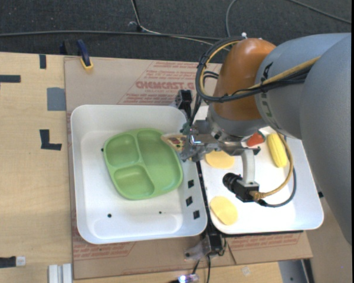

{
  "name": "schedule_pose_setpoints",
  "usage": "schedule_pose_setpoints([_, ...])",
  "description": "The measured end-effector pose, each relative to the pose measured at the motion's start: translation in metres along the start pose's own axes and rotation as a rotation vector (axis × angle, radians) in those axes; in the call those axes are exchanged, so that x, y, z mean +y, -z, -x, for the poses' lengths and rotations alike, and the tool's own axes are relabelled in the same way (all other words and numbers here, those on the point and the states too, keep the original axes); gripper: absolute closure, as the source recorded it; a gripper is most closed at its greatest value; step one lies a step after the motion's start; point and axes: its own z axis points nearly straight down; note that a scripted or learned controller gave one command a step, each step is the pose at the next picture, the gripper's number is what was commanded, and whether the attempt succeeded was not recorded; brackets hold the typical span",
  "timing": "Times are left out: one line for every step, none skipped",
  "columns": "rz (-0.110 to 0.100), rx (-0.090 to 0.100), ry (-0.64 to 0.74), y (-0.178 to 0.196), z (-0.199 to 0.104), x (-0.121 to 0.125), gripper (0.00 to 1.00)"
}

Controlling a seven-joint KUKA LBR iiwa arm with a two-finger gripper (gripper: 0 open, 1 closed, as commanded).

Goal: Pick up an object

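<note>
Hovering: gripper (187, 141) over the bins' shared edge, beside tray (143, 164) | jaws: cannot tell | corn (277, 149), two yellow pieces (223, 210) in right bin (295, 217) | tray in left bin (85, 158)

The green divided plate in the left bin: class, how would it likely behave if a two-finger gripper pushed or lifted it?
The green divided plate looks like rigid moulded plastic, so probably stiff and light. Lying flat on the smooth floor of the left bin, it would likely slide, not roll. Its low rim offers little purchase, so a pinch may slip.
</note>
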Motion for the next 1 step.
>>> schedule_pose_setpoints([0.001,0.000,-0.001,0.0045,-0.0439,0.0069,1.00])
